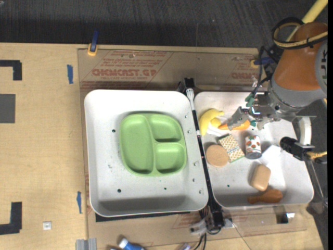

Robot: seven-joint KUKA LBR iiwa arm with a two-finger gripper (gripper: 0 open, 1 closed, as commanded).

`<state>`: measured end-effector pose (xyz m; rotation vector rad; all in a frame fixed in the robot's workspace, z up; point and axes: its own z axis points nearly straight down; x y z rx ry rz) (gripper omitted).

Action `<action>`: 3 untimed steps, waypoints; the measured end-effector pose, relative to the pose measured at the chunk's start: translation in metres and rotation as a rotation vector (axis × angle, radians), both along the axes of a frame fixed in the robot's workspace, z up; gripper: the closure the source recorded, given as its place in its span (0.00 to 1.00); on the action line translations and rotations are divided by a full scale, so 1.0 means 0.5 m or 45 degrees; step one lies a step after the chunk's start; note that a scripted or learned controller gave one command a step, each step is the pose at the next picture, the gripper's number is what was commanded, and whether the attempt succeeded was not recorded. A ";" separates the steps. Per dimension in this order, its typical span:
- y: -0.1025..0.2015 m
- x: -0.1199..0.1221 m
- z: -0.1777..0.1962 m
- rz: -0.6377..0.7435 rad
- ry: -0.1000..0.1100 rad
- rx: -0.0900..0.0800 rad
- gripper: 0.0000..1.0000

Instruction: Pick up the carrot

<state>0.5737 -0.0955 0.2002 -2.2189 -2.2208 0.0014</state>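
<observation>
The gripper (240, 120) is closed on the carrot (237, 123), just right of the banana (210, 119). Grasp looks made; lifting clear remains.

Light: even, fairly bright overhead.
Glare: white bins (99, 155) slightly washed out.
Shadows: soft, short.
Focus: mildly soft throughout; upper frame darker.

1. On my table, the left bin (99, 139) holds a green divided plate (153, 143).
2. The right bin (291, 191) holds a banana (209, 119), a round cookie (217, 155), a patterned packet (231, 146), a small can (253, 146), a bread roll (260, 177) and a brown sausage (266, 196).
</observation>
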 end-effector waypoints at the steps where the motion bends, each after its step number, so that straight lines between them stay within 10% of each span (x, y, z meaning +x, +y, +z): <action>1: -0.060 0.091 -0.133 -0.159 -0.001 -0.003 0.00; 2: -0.081 0.143 -0.224 -0.407 -0.010 -0.001 0.00; 3: -0.047 0.022 -0.222 -0.540 -0.009 -0.001 0.00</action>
